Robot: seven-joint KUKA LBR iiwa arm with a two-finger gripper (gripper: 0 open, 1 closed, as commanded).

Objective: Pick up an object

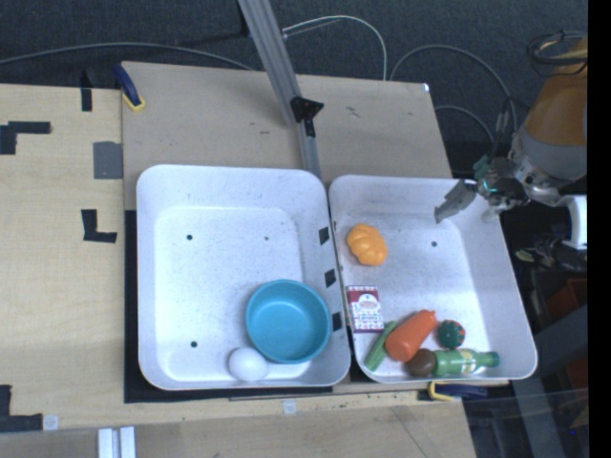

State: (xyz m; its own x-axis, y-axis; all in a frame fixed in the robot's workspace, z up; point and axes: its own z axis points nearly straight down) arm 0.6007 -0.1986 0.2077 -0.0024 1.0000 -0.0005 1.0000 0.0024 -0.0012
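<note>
From the camera view above the bench, here's my gripper [456, 203], hanging over the far right part of the right bin [477, 256], near its back rim. Nothing sits between my fingers. One grey finger slants down and to the left; the other I can't separate from the wrist clutter behind it, so whether I'm spread wide or pinched narrow I cannot tell.

I'll take the right bin as my landmark. The yellow-orange toy [367, 244] lies in its left half, toward the back, well apart from my gripper. Nearer the front, hard against the bin's left wall, lies the small red and white carton [364, 308]. In the bin's front corner there's a cluster: the orange carrot [410, 334] lies at a slant with a green pod [376, 347] just beside it on its left, the small round green and red piece [451, 333] sits just to the carrot's right, and the green bottle [460, 361] lies on its side along the front wall, touching a dark reddish ball [421, 364] at its left end.

Left of the right bin is the left bin [191, 218]. A blue bowl [287, 320] stands upright in the corner closest to the right bin's front, and a white ball [248, 363] touches its front left side.
</note>
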